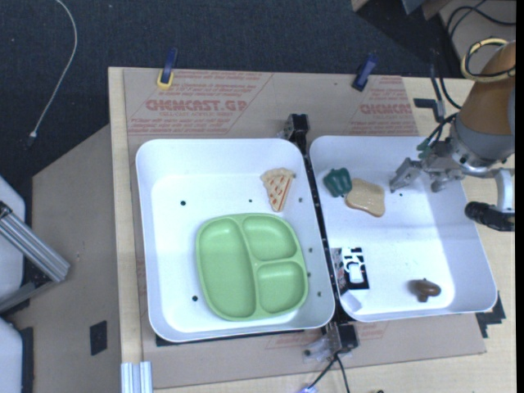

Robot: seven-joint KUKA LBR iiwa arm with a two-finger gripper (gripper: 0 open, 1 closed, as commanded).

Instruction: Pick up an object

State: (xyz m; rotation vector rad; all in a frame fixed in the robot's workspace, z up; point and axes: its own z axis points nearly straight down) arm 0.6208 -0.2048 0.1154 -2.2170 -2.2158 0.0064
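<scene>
My gripper [420, 181] hangs over the back right part of the right bin [458, 244], fingers spread open with nothing between them. To its left lie a tan bread-like piece [365, 197] and a dark green toy pepper [336, 180], touching each other. A small brown object [424, 288] rests near the bin's front right. A black-and-white card [354, 268] lies at the bin's front left. In the left bin [160, 219] sit a green divided plate [250, 264] and a waffle-patterned wedge [277, 187].
The grey arm with its orange band [487, 97] comes in from the right, above the right bin's back edge. Clamps [297, 124] hold the bins where they meet. Cardboard [246, 97] covers the bench behind the bins.
</scene>
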